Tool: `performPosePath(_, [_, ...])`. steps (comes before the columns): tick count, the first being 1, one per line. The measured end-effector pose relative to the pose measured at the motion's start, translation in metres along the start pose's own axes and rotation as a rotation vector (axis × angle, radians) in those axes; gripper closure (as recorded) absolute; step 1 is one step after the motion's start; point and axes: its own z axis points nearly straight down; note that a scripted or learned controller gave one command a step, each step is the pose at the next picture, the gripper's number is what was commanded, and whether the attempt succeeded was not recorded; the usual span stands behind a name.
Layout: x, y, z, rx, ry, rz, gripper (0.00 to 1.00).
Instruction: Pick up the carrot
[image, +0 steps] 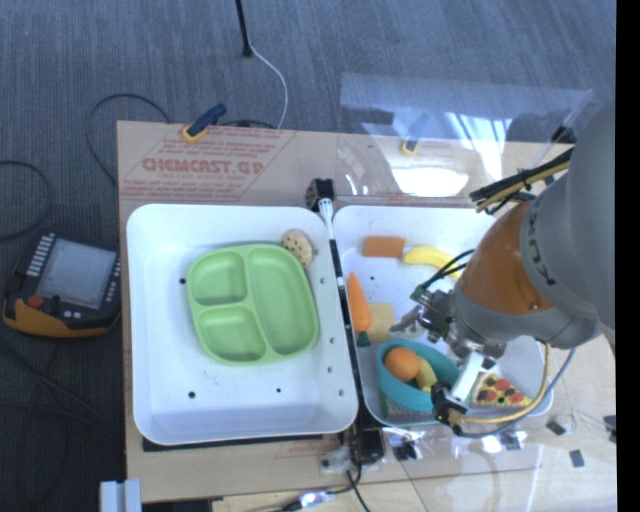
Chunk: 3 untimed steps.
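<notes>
The carrot (357, 301) is lying along the left wall of the right bin (450, 225), close to a teal bowl (400, 392) that is holding an orange (401, 363). The gripper (420, 314) is hanging near the carrot, to its right, not touching it. Whether the gripper is standing wide or narrow cannot be told.

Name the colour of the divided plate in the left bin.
Light green; the plate shows in the camera view.
</notes>
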Motion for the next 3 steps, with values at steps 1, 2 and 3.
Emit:
performPosePath(1, [0.0026, -0.0007, 0.0018, -0.004, -0.004, 0.164, 0.0])
performPosePath(2, [0.0009, 0.0003, -0.0072, -0.005, -0.007, 0.167, 1.0])
performPosePath(3, [0.0007, -0.0005, -0.0065, -0.002, -0.008, 0.167, 0.0])
